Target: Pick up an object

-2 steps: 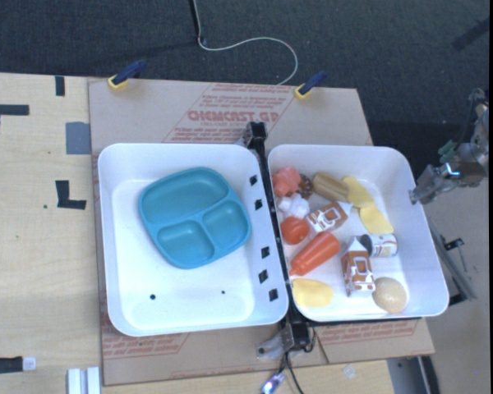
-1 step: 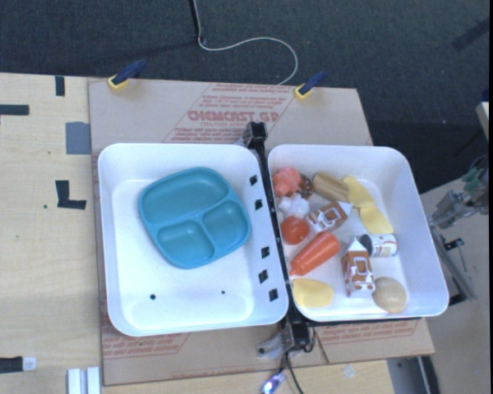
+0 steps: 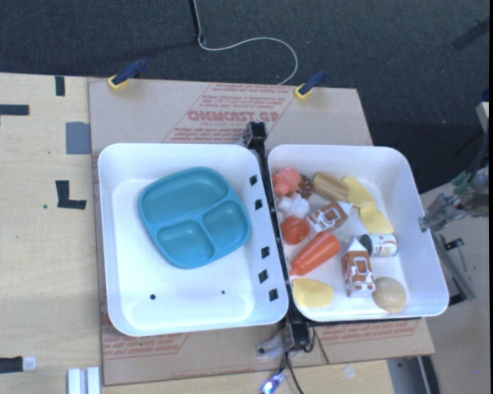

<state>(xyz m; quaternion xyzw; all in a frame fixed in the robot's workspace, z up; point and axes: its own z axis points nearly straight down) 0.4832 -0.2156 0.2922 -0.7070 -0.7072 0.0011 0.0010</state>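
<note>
Pre-grasp: nothing picked yet, my pincer (image 3: 444, 212) sits outside the right bin's (image 3: 411, 171) right wall.

Can't tell from this angle if the pincer is spread or pressed together. Candidates are all in the right bin: orange carrot (image 3: 315, 254) mid-bin, yellow lemon-like piece (image 3: 312, 292) at the near edge, tan egg-like piece (image 3: 389, 295) near-right. Left bin (image 3: 115, 245) holds the blue divided plate (image 3: 195, 217). Next, I judge: swing left over the rim, pick an isolated item, descend. Readable text: red "CHEMCAST GP" on the cardboard (image 3: 230, 115), far side.

Toy foods (image 3: 337, 236) heaped loosely in right bin (image 3: 403, 167)
</note>
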